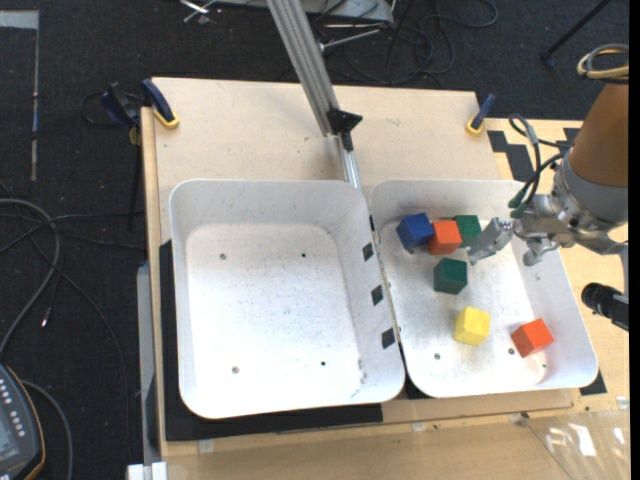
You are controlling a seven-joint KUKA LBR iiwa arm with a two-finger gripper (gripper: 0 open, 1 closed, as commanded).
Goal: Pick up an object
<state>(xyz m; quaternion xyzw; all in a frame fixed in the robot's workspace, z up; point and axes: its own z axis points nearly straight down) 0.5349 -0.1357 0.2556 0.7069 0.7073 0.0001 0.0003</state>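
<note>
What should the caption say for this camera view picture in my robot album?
Robot gripper hovers over six coloured blocks in the right bin, beside a green block.

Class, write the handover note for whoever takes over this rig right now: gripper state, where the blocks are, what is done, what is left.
Gripper: over the right bin, fingers apart, nothing between them.
Blocks, all in the right bin: blue, orange and green in a row at the back, beside the gripper; a dark green in the middle; yellow and a second orange toward the front.
Left bin: holds no blocks.
Done: arm is in the bin next to the back row.
Left: grasp a block and lift it.
</note>
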